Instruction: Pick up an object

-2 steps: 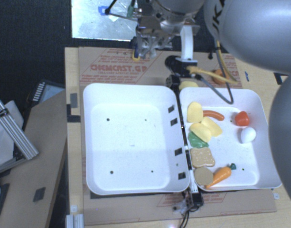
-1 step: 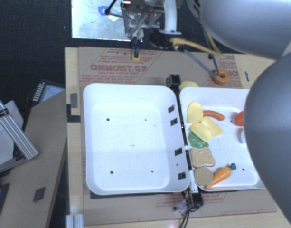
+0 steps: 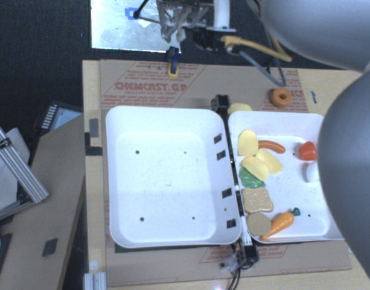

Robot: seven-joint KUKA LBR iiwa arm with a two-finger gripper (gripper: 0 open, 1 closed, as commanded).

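Brown cardboard sheet point(image 3: 148, 83) under bins point(image 3: 166, 174)

— What sits where?
— Two bins side by side: the left bin point(image 3: 166, 177), and the right bin point(image 3: 293, 222) holding toy food point(image 3: 257, 162) (crowded toward its left wall).
— Anything beyond them?
— A ring-shaped piece point(image 3: 282, 97) lies on the board point(image 3: 148, 86) behind the right bin.

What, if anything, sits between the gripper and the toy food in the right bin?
Nothing visible blocks it. The gripper hangs above the bench beyond the bins' far edge, high over the cardboard. The carrot, sausage and the other items lie uncovered in the right bin.
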